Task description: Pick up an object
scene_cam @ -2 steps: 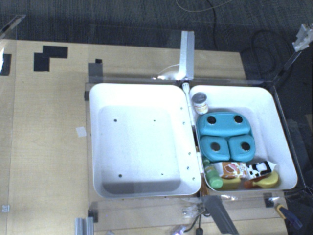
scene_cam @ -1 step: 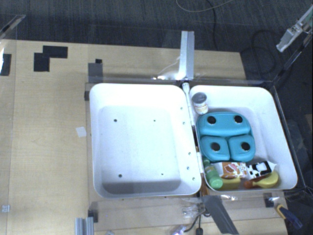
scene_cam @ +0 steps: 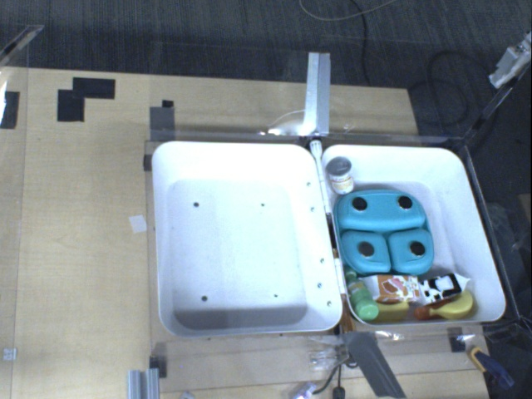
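Nearest, along the right bin's (scene_cam: pixel 478 196) front wall, four small items in a row: one green round-topped piece (scene_cam: pixel 363 307), one printed carton (scene_cam: pixel 406 288) with a black-and-white patch, one small red bit (scene_cam: pixel 422 312), one yellow piece (scene_cam: pixel 456 307). Behind them, touching the carton, one teal block set (scene_cam: pixel 384 231) of three lobes, four dark holes. One grey-capped jar (scene_cam: pixel 338 173) at the back left corner. Two white bins; left bin (scene_cam: pixel 241 160) alongside. Gripper opening and hold: cannot tell.

Black cable (scene_cam: pixel 366 11) on dark floor (scene_cam: pixel 166 15)
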Robot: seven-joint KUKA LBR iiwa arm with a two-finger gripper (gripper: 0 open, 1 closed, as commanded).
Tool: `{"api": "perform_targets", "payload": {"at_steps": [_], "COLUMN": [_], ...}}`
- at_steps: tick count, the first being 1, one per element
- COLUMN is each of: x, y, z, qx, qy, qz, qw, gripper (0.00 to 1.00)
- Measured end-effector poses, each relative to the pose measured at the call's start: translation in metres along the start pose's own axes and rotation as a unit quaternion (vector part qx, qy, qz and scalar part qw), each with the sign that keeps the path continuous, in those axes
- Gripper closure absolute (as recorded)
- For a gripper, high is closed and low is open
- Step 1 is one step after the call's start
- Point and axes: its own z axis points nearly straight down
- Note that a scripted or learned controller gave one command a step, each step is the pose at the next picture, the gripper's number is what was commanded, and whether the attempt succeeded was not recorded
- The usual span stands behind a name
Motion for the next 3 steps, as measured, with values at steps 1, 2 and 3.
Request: {"api": "perform_targets", "payload": {"at_steps": [1, 2, 3], "x": [-0.0087, -0.0098, -0.0098], "y": [-0.0041, -0.0053, -0.0052], "z": [0.0001, 0.0002, 0.0003], "qx": [0.0, 0.0, 0.001], "qy": [0.0, 0.0, 0.0], "qz": [0.048, 0.074, 0.074], "qw": [0.9988, 0.9973, 0.9973], "gripper": [1.0, 1.0, 0.0]}}
